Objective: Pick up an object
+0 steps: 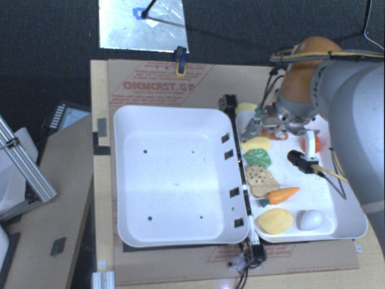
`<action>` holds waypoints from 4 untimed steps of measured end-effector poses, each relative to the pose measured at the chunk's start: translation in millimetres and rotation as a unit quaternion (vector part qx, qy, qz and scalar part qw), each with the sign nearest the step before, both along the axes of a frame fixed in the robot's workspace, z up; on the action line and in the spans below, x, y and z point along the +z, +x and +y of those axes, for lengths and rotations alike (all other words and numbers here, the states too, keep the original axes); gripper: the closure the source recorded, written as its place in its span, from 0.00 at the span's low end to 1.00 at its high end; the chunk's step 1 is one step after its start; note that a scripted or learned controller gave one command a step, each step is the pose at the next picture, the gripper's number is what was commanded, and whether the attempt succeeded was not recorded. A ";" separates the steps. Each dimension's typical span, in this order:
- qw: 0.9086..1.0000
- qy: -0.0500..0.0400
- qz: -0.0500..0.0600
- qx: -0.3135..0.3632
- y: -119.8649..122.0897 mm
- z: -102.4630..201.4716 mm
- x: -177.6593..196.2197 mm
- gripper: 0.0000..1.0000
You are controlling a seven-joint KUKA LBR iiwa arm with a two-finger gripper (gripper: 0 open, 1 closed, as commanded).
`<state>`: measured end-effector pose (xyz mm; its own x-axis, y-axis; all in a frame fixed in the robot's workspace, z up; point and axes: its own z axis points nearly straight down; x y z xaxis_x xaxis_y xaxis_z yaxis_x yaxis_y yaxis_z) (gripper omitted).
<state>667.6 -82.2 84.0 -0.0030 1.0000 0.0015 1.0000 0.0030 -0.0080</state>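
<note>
1. We're over the right bin (352,221), and the arm (349,101) reaches in from the right, with its orange band (307,71) bulging above the wrist.
2. The gripper (254,127) sits low at the bin's far left corner, close to the wall shared with the left bin (174,173).
3. Released or clenched? I cannot tell (the wrist's bulk and the slant of the view hide the business end).
4. Every candidate lies in the right bin. A pale yellow piece (255,144) is just beside the gripper on the near side.
5. A second yellow piece (246,108) lies beyond the gripper, against the far wall.
6. A green leaf (257,157) touches the pale yellow piece's near edge. Nearer still is a speckled brown cracker (261,180).
7. An orange carrot (283,194) lies against the cracker's near corner, its tip pointing right.
8. Down by the near wall, a yellow lump (275,220) and a white egg (311,220) sit side by side, close but apart.
9. A red-orange item (277,135) peeks out under the wrist, and a red-and-white piece (311,142) lies near the arm. Both are too blurred to name.
</note>
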 end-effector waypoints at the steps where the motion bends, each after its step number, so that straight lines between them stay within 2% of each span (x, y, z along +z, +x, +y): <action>1: 1.000 0.006 -0.006 0.001 -1.3 62.5 47.3 0.00; 2: 1.000 0.002 -0.008 0.006 2.2 167.2 105.0 0.00; 3: 1.000 0.000 -0.002 0.003 -2.1 230.1 -2.1 0.00; 4: 1.000 0.002 -0.006 0.004 0.2 318.4 1.9 0.00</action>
